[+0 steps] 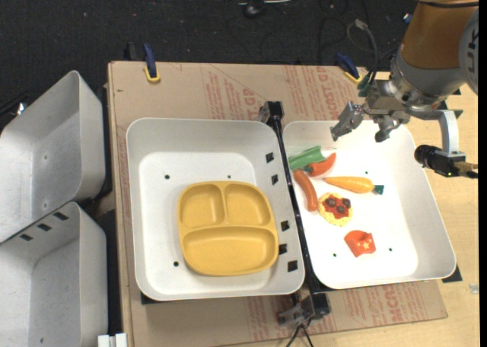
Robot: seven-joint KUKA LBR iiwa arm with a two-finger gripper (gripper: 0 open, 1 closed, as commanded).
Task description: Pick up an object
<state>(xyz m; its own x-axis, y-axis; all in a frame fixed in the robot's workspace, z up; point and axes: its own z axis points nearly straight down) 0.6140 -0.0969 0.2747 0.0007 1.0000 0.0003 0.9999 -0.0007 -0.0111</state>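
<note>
Camera view: gripper spread wide above the toy-food bin, nothing in it

Camera view, starting nearest: the wooden counter carries two shallow white plastic bins side by side. The left bin holds one yellow three-compartment plastic tray, lying flat near the middle, presumably a place to set things down. The right bin holds the loose toy food, any piece of which would serve for the task.

Nearest in that bin is a red wedge-shaped toy, well apart from its neighbours and so likely the easiest to reach. Just beyond it lies a small round yellow toy with red and dark toppings. To its left is a slim orange-red sausage-shaped toy, close to the wall between the bins. Further back, a yellow-orange carrot-shaped toy with a green tip lies crosswise. A red pepper-shaped toy touches a green elongated toy at the far left corner; that crowding would make a clean grasp harder.

Farthest, the gripper hangs over the bin's far edge, its two fingers spread well apart, with nothing between them and touching none of the pieces. It appears poised above the bin, before any descent.
</note>
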